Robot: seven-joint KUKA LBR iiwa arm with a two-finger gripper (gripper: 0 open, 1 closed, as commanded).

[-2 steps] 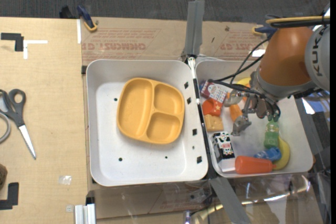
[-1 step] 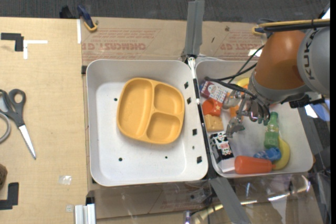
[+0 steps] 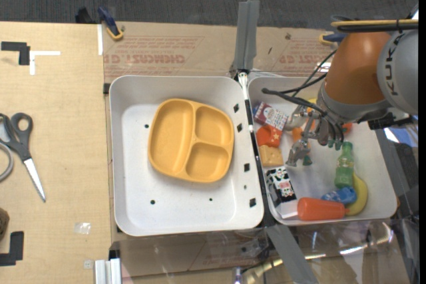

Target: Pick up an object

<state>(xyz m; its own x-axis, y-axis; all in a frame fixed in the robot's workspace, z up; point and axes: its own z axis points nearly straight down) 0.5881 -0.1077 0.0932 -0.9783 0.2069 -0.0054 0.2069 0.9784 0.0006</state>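
My gripper hangs low over the middle of the right bin, reaching in from the right under the orange wrist band. It sits just right of a tan block and an orange-red piece, and left of a green bottle. A red and white packet lies at the bin's back left. A black and white patterned box, an orange carrot-shaped toy, a blue toy and a yellow banana lie along the front. Nothing visibly hangs from the gripper.
The left bin holds a yellow divided plate. Scissors lie on the wooden bench at far left, and a blue clip sits near the back. A grey divider post stands between the bins.
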